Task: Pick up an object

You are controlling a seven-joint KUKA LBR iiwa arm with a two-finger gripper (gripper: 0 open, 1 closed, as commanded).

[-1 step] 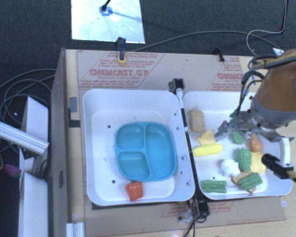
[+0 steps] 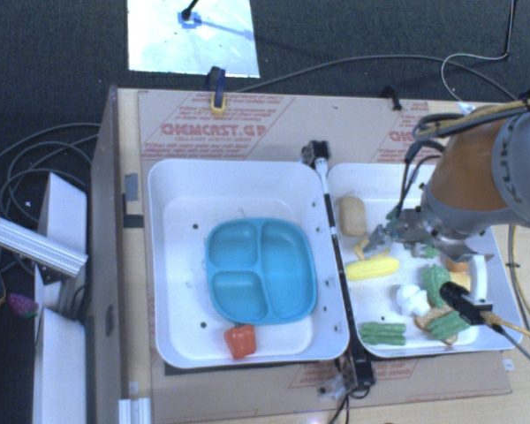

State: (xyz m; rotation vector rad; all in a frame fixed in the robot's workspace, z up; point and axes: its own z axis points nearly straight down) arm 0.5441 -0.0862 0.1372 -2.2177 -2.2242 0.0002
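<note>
My gripper [image 2: 376,238] hangs low in the right bin [image 2: 371,180], just above the left end of a yellow banana-like piece [image 2: 372,268]. It looks open, with nothing between its fingers. A tan potato-shaped piece [image 2: 352,215] lies to its upper left. A white lump [image 2: 412,299] sits lower in the bin, with a green bean pod [image 2: 382,331] below it and green leafy pieces [image 2: 438,281] to its right. An orange piece [image 2: 457,264] peeks out under the wrist.
The left bin [image 2: 172,237] holds a blue divided plate [image 2: 261,268] and a red pepper-like piece [image 2: 240,341] near its front wall. A black divider rail [image 2: 333,237] runs between the bins. The arm covers the right bin's upper right part.
</note>
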